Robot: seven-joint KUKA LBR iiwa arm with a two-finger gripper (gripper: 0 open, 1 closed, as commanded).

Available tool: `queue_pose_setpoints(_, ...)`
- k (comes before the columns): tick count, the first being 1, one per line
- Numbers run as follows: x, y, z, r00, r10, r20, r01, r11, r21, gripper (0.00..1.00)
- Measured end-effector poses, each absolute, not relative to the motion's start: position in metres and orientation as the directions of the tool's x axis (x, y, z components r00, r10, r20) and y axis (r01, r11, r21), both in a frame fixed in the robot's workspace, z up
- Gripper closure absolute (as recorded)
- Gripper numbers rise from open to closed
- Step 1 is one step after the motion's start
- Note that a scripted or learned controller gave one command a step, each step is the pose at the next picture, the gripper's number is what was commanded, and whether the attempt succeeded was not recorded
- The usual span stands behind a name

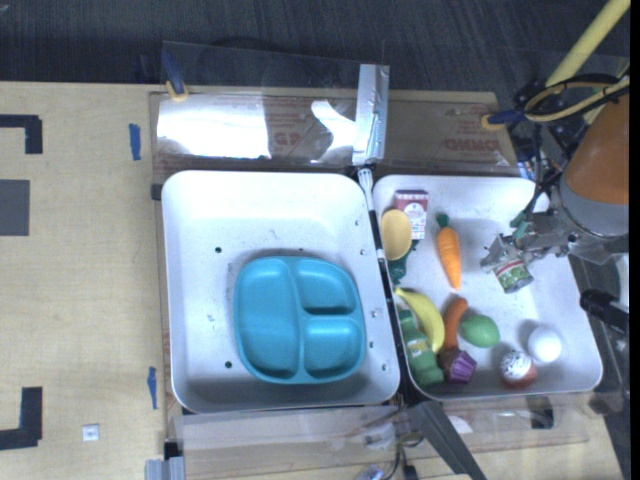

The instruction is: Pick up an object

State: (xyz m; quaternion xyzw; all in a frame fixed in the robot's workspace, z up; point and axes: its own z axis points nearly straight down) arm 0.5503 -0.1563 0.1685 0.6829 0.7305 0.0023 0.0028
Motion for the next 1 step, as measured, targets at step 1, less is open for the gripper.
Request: queue_pose_setpoints(1, 0.6201, -0.0929, 0.1957, -0.048, 0.999, 0.000, 0.999, 0.048, 0.004, 1.00)
